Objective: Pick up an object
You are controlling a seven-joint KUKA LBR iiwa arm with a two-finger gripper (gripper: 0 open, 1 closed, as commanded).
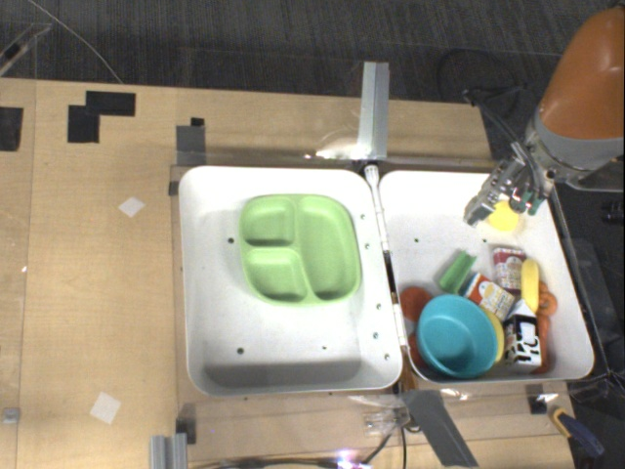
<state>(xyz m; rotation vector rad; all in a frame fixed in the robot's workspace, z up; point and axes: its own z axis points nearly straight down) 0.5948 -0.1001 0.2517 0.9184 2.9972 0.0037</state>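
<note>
Arm (586, 86): big rounded orange shell, smooth, w/ grey band beneath it at the wrist. Gripper (485, 211) is grey metal, slim and angular, small red + green bits near its base, just beside the right bin (410, 189) far rim.

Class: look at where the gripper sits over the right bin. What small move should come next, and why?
Probably a short, straight descent. The gripper sits at the right bin's far end, right beside a yellow object, apart from the crowded pile around the blue bowl, so that yellow piece looks the easiest target.
</note>
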